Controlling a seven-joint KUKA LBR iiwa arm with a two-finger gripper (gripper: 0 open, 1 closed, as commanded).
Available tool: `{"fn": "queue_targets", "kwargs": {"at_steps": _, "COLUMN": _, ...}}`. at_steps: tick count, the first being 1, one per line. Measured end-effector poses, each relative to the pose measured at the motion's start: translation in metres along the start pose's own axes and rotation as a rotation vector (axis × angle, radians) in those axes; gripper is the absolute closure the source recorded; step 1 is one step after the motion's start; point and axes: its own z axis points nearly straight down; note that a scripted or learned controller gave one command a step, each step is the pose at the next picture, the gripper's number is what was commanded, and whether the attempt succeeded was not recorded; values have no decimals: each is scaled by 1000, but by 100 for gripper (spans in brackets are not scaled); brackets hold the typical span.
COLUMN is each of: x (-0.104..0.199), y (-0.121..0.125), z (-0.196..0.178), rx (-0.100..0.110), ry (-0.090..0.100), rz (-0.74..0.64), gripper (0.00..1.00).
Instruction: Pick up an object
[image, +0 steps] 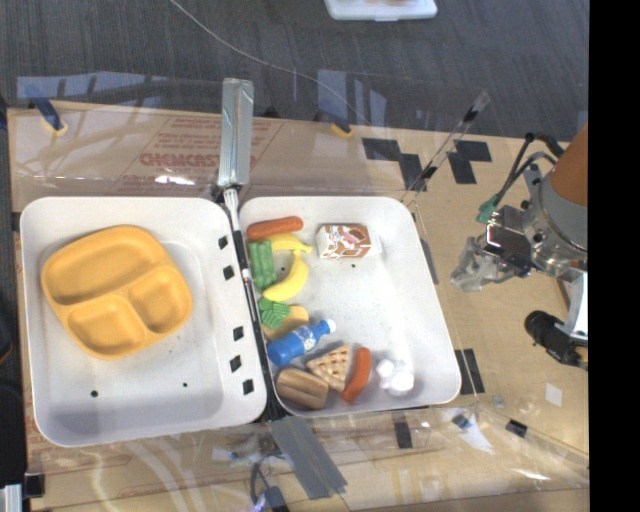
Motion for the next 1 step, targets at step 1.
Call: {"fn": "queue_targets", "kwargs": {"at_steps": 1, "x": 36, "y": -20, "z": 132, "rx": 12, "ry": -2, "rz": 440, "gripper": 100}}
